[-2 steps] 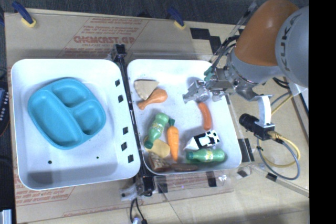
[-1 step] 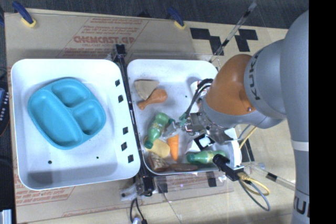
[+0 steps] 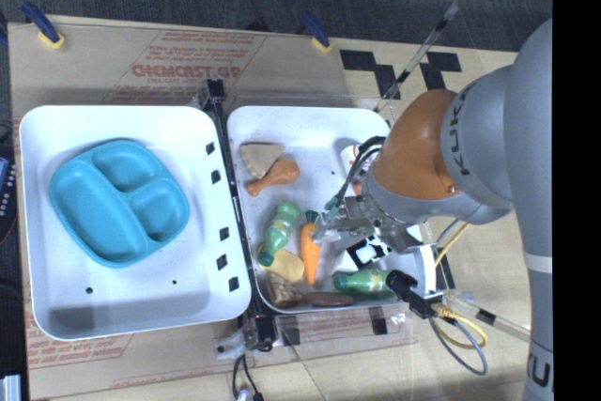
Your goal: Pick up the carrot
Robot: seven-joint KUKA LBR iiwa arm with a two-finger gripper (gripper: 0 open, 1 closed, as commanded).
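Because the carrot (image 3: 309, 252) lies wedged between the green bottle (image 3: 280, 233) on one side and our gripper (image 3: 331, 223) on the other, whose grip we cannot tell, we risk nudging it or pinching the bottle instead.

**Tight quarters around the carrot**

I see the carrot (image 3: 309, 252) hemmed in: a green bottle (image 3: 279, 232) just to its left, another green bottle (image 3: 364, 281) at lower right, the claw (image 3: 331, 219) close above. The right bin's (image 3: 282, 122) upper half offers open floor beyond the drumstick (image 3: 273, 174).
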